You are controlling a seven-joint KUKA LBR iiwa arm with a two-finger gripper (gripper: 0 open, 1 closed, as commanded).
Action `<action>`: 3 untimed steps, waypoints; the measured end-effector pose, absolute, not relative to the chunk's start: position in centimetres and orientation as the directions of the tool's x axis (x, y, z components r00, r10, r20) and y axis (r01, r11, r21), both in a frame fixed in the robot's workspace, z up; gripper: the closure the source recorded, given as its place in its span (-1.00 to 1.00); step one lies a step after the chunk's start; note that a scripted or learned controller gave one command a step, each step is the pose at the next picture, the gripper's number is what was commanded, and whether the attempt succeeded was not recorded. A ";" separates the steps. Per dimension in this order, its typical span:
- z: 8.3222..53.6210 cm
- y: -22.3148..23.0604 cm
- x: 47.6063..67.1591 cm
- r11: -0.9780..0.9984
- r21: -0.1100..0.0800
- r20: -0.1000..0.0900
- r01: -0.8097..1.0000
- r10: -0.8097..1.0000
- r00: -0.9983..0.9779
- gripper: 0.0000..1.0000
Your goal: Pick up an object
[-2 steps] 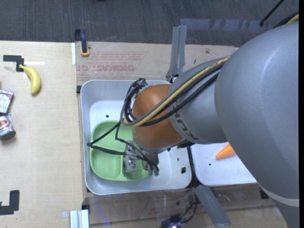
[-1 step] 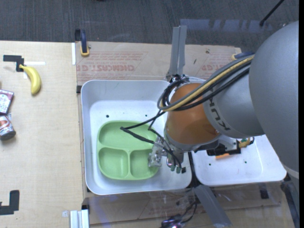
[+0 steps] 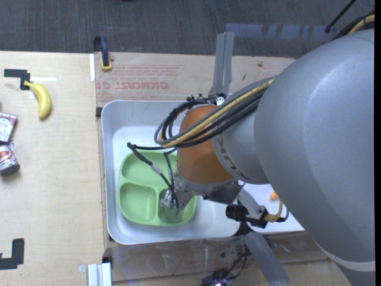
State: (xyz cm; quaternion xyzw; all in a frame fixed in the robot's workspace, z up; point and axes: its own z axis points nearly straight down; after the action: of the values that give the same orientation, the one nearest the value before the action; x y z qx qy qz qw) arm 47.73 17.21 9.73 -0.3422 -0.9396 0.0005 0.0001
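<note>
Where the hand (image 3: pixel 169 202) dips, the green tray (image 3: pixel 138 186) lies beneath; its grip state I cannot tell.

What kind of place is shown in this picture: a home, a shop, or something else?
Probably a robotics lab or test cell. A large grey arm reaches into a white bin holding a green divided tray, on a wooden bench with a banana lying loose.
</note>
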 end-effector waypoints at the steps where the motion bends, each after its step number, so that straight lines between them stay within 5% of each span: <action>1: 9.4 10.3 47.8 0.241 0.002 0.003 0.971 0.971 -0.241 1.00; 2: 23.7 15.4 48.2 -0.130 -0.001 -0.002 0.992 0.992 0.130 1.00; 3: 14.7 22.3 47.7 0.045 -0.003 -0.002 0.999 0.999 -0.045 1.00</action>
State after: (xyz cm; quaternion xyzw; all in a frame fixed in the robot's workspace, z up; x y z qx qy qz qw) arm 47.69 22.28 14.74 -0.6912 -0.7227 0.0020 0.0004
